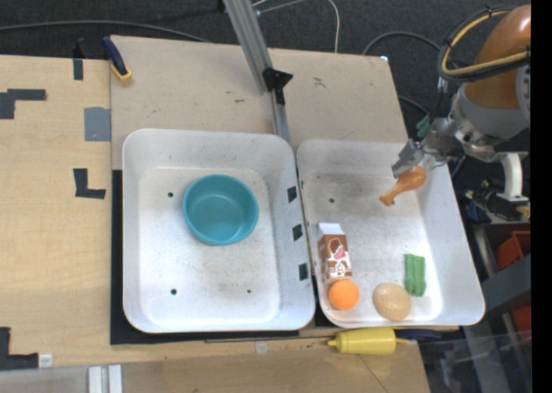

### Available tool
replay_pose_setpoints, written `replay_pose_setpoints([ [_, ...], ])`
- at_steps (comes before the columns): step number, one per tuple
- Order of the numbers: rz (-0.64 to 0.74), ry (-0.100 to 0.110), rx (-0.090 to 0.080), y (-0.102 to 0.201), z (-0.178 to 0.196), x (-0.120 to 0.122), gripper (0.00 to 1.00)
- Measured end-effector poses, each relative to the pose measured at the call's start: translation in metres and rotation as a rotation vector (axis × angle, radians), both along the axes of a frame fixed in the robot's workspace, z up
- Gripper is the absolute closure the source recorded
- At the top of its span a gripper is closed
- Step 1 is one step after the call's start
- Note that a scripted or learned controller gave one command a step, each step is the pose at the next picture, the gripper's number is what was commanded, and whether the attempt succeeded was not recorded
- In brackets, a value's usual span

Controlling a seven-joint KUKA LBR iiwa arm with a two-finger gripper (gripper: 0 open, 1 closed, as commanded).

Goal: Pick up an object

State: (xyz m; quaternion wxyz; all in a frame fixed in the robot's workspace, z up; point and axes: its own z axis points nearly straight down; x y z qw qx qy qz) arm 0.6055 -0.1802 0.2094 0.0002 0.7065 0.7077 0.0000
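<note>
My gripper [413,165] hangs over the right bin's [362,167] far right side, shut on the thick end of an orange-tan drumstick-shaped toy [402,187]. The toy tilts down to the left, its thin end pointing toward the bin's middle. Near the front of the same bin lie a brown carton [335,255], an orange ball [343,295], a beige egg-shaped thing [392,301] and a green piece [415,273]. A teal bowl [221,208] sits in the left bin [147,236].
A yellow bottle [366,341] lies on the bench just outside the right bin's front rim. A slanted metal pole [250,29] comes down to the gap between the bins at the back. A blue-and-yellow clamp [116,59] sits at the bench's far left corner.
</note>
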Motion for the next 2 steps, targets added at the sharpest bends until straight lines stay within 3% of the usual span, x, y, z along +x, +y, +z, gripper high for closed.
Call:
replay_pose_setpoints([
  [2, 0.005, 0.003, 0.002, 0.111, -0.011, -0.01, 1.0],
])
